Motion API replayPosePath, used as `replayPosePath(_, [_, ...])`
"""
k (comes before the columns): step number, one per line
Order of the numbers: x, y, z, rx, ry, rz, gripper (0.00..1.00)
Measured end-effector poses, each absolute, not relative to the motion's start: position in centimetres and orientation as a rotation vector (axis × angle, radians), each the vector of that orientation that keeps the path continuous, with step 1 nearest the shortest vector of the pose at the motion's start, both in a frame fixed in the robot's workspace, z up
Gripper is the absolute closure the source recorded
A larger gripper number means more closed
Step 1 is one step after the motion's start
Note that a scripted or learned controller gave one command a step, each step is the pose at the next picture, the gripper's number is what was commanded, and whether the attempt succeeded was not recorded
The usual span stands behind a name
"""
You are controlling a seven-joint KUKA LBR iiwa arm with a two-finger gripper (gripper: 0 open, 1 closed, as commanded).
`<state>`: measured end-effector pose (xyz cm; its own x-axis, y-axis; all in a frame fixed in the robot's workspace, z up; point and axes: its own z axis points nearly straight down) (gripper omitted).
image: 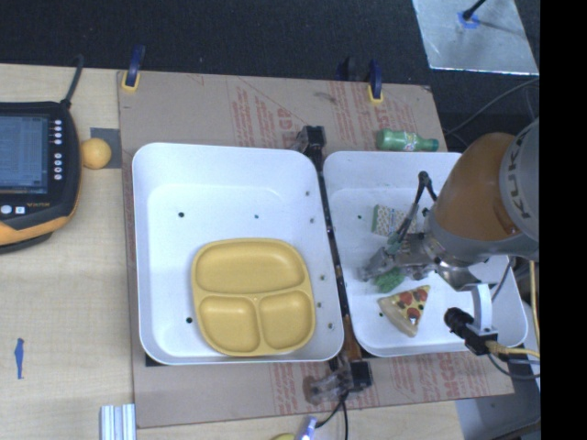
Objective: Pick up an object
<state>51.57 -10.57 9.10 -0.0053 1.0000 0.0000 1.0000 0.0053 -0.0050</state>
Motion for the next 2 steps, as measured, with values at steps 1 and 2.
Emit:
replayPosePath(1, [51.6, -10.7, 10.1, -2.209, -2.229, 0.008, 1.00])
replayPosePath(2, [53.4, -4.8, 19.2, -2.215, -2.226, 0.001, 1.00])
